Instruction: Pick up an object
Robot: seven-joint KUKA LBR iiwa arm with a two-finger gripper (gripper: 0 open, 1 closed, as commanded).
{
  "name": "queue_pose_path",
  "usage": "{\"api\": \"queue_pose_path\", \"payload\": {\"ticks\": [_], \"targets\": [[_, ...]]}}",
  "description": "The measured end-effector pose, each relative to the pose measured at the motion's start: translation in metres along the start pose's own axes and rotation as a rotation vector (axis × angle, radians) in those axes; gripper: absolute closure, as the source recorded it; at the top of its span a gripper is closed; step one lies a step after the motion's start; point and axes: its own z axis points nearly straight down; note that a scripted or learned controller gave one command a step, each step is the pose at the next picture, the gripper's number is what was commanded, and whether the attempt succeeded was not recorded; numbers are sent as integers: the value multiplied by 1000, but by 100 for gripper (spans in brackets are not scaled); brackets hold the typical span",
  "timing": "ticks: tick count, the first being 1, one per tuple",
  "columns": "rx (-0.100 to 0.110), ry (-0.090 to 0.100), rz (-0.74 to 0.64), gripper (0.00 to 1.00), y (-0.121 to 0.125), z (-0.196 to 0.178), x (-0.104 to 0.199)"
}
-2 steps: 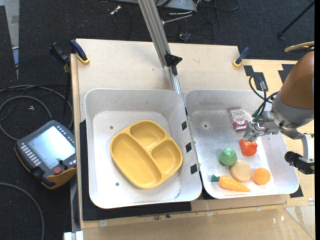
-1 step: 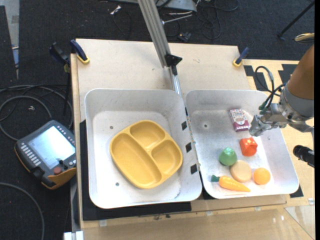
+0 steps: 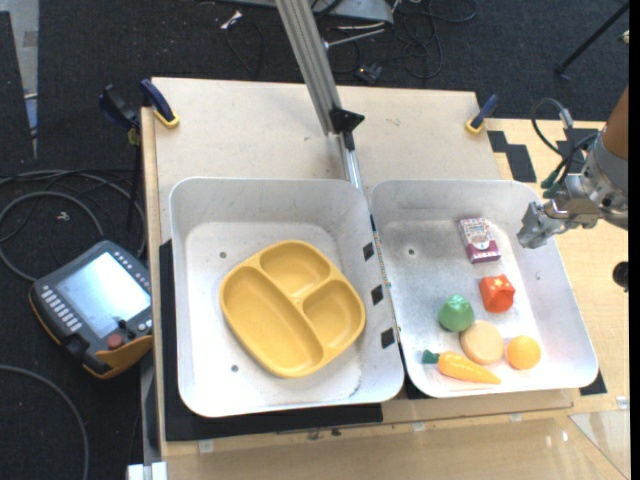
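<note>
Dark floor with cables surrounds the counter point(image 3: 420, 118) and its two bins. From the right, the arm holds its claw point(image 3: 533, 226) over the right bin's point(image 3: 420, 218) far edge; its grip cannot be told. Six small objects lie left and below it, nearest a pink packet point(image 3: 479, 239).

No text can be read; the small purple packet point(image 3: 479, 239) carries print too blurred to make out.
</note>
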Motion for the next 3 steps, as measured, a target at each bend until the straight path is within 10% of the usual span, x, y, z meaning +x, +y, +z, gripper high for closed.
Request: {"api": "queue_pose_path", "payload": {"ticks": [3], "targets": [[8, 5, -5, 100, -13, -13, 154]]}}
